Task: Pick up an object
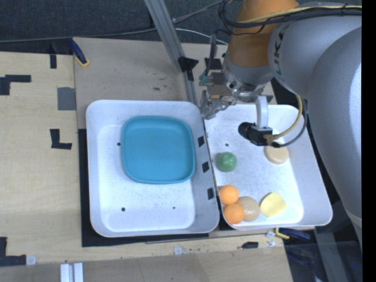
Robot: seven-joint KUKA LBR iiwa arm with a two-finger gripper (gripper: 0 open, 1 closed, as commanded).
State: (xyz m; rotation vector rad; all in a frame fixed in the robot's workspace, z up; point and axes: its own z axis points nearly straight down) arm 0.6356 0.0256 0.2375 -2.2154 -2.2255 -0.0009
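My gripper (211, 108) hangs over the far left corner of the right bin (294, 122), close to the divide between the two bins. Nothing shows between its fingers. Below it in the right bin lies a green ball (226, 161). Two orange balls (229, 194) (234, 214) sit near the bin's front left, with a beige round piece (249, 208) and a yellow piece (272, 204) beside them. A cream piece (276, 154) rests under the arm's black fitting. The left bin (100, 157) holds a blue square plate (157, 148).
A slanted metal pole (167, 28) runs down to the bins' far edge near the gripper. The grey arm (329, 69) covers the right bin's far right side. Black tape marks (59, 138) dot the bench on the left.
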